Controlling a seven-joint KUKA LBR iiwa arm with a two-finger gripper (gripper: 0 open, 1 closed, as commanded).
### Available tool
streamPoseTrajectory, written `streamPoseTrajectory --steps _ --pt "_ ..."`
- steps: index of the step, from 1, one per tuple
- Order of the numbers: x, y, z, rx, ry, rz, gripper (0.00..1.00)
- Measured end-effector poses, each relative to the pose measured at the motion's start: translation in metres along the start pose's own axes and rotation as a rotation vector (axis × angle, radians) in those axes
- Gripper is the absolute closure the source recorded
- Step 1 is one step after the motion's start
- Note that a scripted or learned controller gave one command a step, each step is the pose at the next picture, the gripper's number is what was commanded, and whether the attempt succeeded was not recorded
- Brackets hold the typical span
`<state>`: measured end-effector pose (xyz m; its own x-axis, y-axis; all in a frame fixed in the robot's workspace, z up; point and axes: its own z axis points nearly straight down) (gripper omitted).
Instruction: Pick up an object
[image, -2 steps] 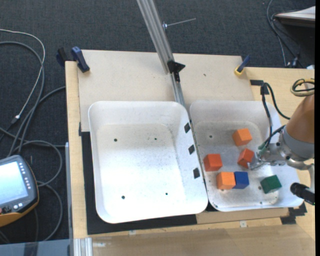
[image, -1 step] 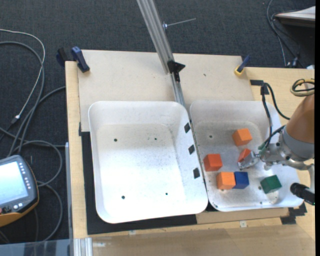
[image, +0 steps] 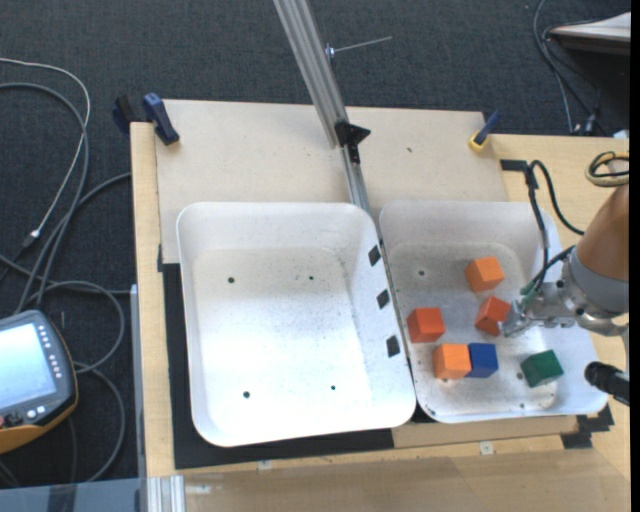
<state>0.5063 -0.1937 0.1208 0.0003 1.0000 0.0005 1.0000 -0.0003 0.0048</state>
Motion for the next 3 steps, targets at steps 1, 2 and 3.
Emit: streamPoseTrajectory --steps 1,2,3 --pt "0.0 0.0 0.001 0.001 0.0 0.0 0.0" --pt "0.0 0.001 -0.01 -0.003 -0.001 -0.001 1.0" --pt "0.0 0.001 -0.01 -0.002 0.0 0.0 0.0"
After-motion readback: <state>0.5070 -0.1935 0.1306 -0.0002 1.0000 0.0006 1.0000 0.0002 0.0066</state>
